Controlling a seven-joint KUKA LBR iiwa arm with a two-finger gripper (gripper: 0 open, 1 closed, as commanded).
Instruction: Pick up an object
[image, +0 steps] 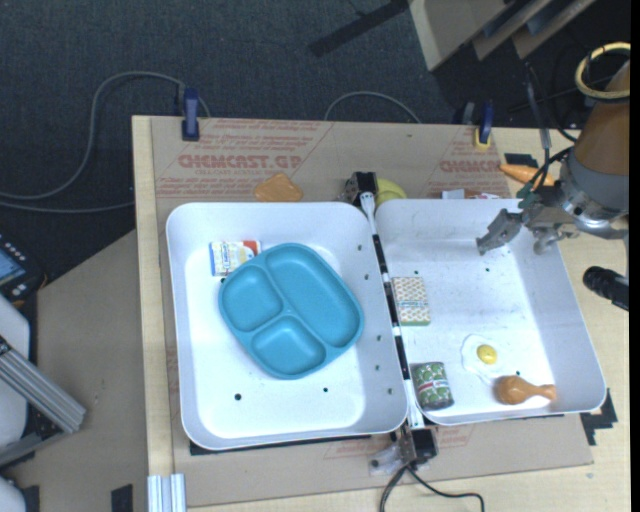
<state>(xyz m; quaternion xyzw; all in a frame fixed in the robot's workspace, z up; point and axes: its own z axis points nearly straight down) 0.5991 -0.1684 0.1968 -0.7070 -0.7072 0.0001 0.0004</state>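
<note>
Two white bins (200, 300) side by side; jaws (520, 232) hover above right one.

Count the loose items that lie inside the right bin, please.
4. A patterned box lies by the left wall, a green can in the near-left corner, a toy fried egg near the front, and a toy drumstick beside it. None seems hidden.
</note>
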